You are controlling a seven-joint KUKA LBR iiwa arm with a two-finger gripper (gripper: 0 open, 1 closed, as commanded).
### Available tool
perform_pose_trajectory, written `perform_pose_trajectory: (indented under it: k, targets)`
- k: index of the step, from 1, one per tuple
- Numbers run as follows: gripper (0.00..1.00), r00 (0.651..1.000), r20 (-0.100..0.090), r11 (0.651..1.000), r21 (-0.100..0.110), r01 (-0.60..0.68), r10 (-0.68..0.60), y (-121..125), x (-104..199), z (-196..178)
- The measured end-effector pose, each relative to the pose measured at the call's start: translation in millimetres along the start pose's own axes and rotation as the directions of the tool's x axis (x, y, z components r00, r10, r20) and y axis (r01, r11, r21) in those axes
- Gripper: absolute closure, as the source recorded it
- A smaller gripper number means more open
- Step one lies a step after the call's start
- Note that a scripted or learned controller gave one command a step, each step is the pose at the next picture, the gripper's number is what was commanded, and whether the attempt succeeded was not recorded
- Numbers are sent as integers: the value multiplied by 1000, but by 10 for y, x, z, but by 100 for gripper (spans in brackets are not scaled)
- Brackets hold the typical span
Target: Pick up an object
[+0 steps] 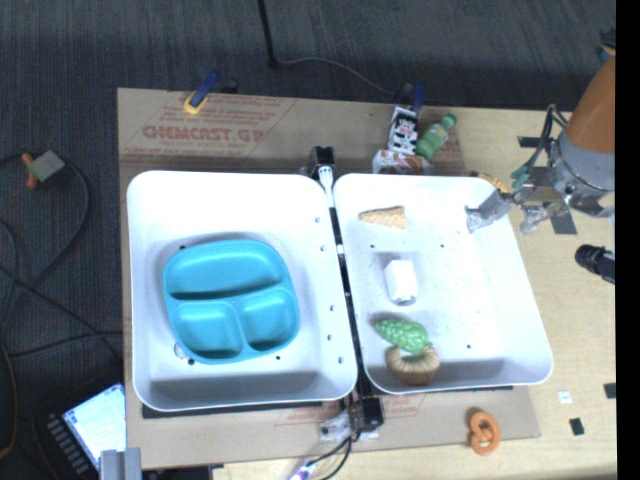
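Overhead, we see two white bins side by side on the surface (560, 368). The left bin (150, 268) carries a blue divided tray (232, 300). The right bin (520, 338) carries four things: an orange wedge (383, 216) near its far wall, a white cylinder (402, 280) in the middle, and, near the front wall, a green bumpy object (401, 332) resting against a tan ring (412, 364). Our tool (490, 211) hangs at the right bin's far right corner, over the rim, well apart from all four things; nothing sits between its fingers, and we cannot tell how wide they stand. An orange ring (484, 431) lies on the surface before the bin.
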State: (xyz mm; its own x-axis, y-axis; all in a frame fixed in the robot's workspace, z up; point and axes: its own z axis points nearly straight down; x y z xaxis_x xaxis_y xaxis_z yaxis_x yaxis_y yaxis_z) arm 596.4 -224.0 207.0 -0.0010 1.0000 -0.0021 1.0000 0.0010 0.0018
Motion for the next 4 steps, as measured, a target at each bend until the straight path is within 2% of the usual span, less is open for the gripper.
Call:
perform_pose_trajectory:
  k: [1,2,3,4]
  targets:
    - [0,1000,9,999,-37,9,-8,589,19,659]
    - [0,1000,-3,1000,1,1,-1,492,81,819]
    - [0,1000,-1,1000,2,-1,1,-130,296,579]
    - [0,1000,-13,1000,-2,5,-5,442,105,1129]
